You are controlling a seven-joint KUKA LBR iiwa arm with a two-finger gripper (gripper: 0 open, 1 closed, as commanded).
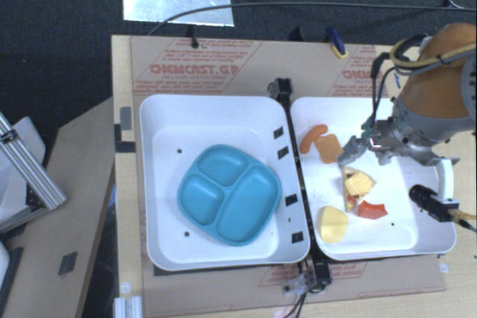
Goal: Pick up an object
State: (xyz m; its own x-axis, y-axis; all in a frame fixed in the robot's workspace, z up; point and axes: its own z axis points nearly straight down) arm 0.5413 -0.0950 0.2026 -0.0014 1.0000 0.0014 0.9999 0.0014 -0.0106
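My gripper (362,153) hangs over the middle of the right bin (428,238), reaching in from the right. Just to its left lie an orange block (327,150) and an orange-red sausage shape (312,136). Directly below it in the view sits a yellow-and-red corn-like piece (357,184). A red wedge (372,210) and a pale yellow round piece (333,224) lie nearer the front of the bin. Nothing is seen held in the gripper.
The left bin (160,130) holds a blue divided plate (229,194). A black divider with clips (292,160) runs between the bins. Cables cross the cardboard behind the bins, with a blue clip (336,41) at the back edge.
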